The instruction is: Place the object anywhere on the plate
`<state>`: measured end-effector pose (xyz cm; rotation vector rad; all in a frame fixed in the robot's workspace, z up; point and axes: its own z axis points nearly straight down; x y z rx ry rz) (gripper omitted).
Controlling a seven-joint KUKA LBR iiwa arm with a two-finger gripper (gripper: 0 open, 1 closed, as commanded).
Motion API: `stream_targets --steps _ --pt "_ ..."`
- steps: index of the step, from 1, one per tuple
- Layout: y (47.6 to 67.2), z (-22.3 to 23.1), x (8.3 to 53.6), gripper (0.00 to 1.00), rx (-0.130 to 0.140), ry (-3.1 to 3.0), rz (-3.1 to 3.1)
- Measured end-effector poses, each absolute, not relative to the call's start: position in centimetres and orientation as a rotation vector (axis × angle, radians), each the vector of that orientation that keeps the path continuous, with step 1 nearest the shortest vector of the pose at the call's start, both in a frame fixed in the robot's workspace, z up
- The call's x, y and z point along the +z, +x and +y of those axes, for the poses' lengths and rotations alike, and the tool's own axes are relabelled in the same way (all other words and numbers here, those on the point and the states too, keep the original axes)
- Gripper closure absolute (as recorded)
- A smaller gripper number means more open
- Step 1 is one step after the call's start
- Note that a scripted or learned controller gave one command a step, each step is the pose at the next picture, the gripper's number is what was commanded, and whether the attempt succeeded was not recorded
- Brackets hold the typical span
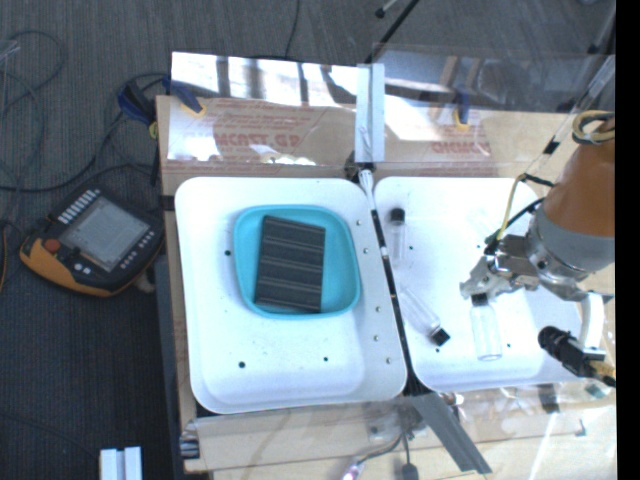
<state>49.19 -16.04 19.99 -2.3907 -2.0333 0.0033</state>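
Note:
A turquoise plate (343, 268) lies in the left bin (205, 268), and a dark grey ribbed block (291, 263) rests flat on it. My gripper (484, 286) hangs over the right bin (450, 208), close to its right side. Just below it a clear vial (488, 334) lies on the bin floor. Whether the gripper touches the vial cannot be made out. Nothing visible is held in the gripper.
Two clear tubes with black caps lie in the right bin: one (398, 236) near the divider at the top left, the other (424, 317) slanting towards the front. A cardboard wall (300, 138) stands behind the bins. A teach pendant (95, 240) lies on the floor at the left.

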Motion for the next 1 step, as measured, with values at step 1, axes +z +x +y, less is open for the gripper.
stream_targets --steps 1 --pt "49.19 -16.04 20.0 0.0 0.003 -2.391 -2.033"
